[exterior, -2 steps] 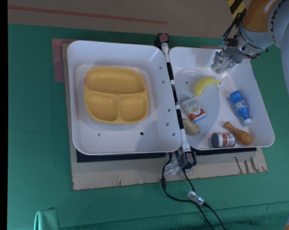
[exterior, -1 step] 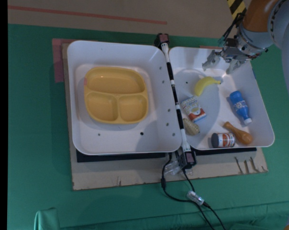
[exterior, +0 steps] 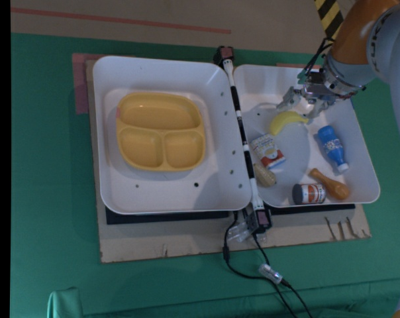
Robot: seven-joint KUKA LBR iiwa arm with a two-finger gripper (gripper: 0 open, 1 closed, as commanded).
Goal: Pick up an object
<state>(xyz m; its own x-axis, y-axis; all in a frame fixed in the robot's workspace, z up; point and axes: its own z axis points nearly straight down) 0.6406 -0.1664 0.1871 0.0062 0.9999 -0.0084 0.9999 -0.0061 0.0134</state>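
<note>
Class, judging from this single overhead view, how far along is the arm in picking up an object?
Nothing is lifted yet. The gripper hovers just above the banana, which lies in the right bin. Closing on it and raising it remain.

End effector spread open just above the banana in the right bin.

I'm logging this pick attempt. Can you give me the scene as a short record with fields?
left bin: holds a yellow divided plate
right bin: banana, blue bottle, small carton, corn cob, can, orange-brown bottle
gripper: open, over the right bin, just above the banana's upper end
held: nothing between the fingers
arm: reaches in from the right
</note>
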